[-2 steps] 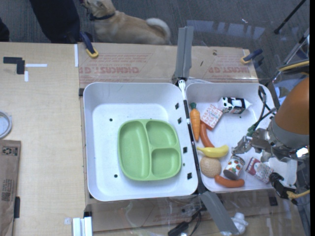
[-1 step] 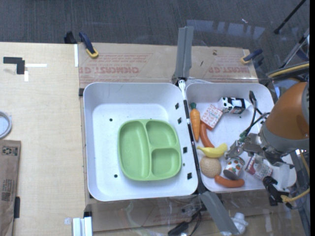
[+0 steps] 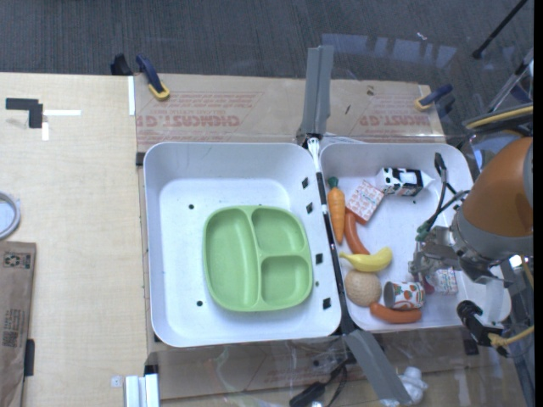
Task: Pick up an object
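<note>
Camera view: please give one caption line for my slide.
Gripper low in the right bin among toy food; green tray in the left bin.

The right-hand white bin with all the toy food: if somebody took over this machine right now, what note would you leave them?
Hand: low over the right-hand white bin, near its right side; grip unclear, nothing visibly held.
Things there: orange toy carrot, yellow toy banana, tan round ball, red toy sausage, small printed can, black-and-white toy cow.
Left white bin: green divided plate.
Done: no pick visible.
Left: grasp and lift one object.
</note>
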